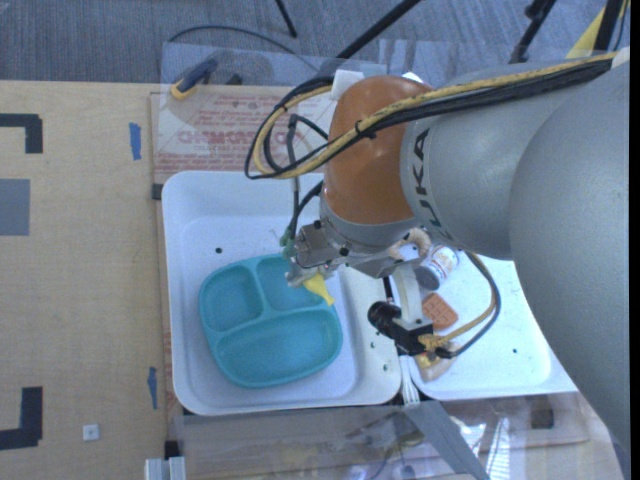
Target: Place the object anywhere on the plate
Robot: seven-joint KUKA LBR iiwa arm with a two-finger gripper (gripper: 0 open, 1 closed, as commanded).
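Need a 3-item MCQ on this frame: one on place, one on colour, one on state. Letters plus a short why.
1. Where does the plate lie?
A. in the left bin
B. in the right bin
C. on the cardboard

2. What colour is the plate?
A. red
B. teal
C. black

3. How does the yellow object stand to the plate?
A. far off on the cardboard
B. at the plate's right rim, under the pincer
C. in the right bin

Key: 1 A, the plate rests on the left bin's white floor. 2 B, its three compartments are teal. 3 B, the yellow piece shows just below the wrist, at the plate's upper right edge.
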